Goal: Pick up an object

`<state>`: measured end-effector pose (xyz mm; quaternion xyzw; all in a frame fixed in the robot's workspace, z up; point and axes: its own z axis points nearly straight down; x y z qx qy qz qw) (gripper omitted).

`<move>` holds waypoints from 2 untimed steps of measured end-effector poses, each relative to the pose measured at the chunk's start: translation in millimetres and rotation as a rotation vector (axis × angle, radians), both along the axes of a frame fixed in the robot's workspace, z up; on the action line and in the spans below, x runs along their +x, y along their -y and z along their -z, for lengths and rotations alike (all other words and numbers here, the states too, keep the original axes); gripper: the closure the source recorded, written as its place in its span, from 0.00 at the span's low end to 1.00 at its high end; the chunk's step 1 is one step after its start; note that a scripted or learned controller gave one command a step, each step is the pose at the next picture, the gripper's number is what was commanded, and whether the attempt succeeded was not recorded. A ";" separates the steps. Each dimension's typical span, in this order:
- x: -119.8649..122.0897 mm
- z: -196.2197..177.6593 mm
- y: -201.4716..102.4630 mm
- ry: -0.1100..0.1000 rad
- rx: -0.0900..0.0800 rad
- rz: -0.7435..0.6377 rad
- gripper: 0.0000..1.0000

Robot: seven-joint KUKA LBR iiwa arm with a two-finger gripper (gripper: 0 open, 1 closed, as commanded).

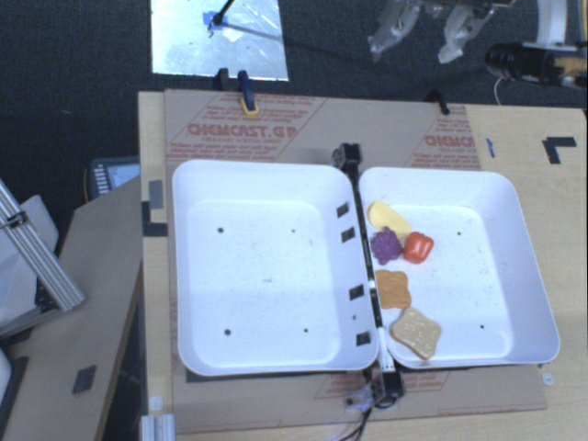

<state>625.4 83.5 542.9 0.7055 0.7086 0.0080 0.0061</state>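
The right bin holds several small toy foods near its left wall: a yellow piece, a purple grape bunch, a red-orange piece, an orange flat piece and a tan slice like bread. My gripper hangs high above the bench's far edge, well away from the bins. Its two pale fingers are spread apart with nothing between them.
The left bin sits beside the right one, joined by a row of black clips. A shiny metal sheet lies at the back left. An aluminium rail leans at the left edge.
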 end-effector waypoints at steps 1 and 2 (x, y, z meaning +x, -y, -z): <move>-39.3 7.8 -110.9 -0.019 0.002 -0.012 0.00; -36.6 -3.8 -103.5 -0.015 0.000 -0.002 1.00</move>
